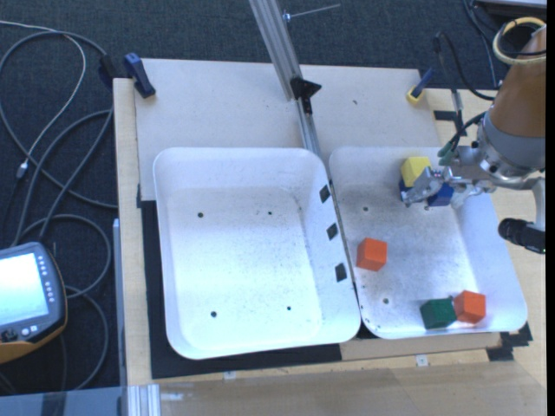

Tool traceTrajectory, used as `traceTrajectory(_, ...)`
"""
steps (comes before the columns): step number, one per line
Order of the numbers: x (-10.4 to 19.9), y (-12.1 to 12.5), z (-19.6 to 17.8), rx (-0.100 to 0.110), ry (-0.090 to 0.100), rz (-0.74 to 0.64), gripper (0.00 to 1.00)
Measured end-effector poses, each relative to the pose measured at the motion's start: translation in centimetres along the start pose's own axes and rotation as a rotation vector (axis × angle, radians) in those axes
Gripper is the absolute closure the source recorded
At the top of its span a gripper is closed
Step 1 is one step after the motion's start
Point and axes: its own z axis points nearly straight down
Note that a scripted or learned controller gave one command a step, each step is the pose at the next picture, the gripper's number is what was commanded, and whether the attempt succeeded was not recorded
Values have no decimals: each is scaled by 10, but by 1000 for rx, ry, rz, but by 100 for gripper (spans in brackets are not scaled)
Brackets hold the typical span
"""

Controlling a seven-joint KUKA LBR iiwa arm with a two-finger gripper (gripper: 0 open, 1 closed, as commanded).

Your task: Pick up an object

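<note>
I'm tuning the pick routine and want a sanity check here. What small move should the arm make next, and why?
Probably a short, slow lift. The gripper sits low in the right bin right against the yellow block, so raising it a little would show whether the block comes along. From this angle I can't tell if it's actually gripped.

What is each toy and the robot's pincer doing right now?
pincer: low in the right bin, beside the yellow block.
yellow block: touching the pincer's tip.
orange cube: lying alone mid-bin.
green block: touching the second orange block.
</note>
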Motion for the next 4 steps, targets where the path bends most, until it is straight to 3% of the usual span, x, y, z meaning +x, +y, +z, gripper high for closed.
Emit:
traceTrajectory(1,-3,60,60,-4,-3,-3,0)
traceTrajectory(2,54,19,128,10,4,-4,0)
traceTrajectory(3,52,-28,123,6,2,2,0)
traceTrajectory(4,53,-25,112,-2,0,0,100)
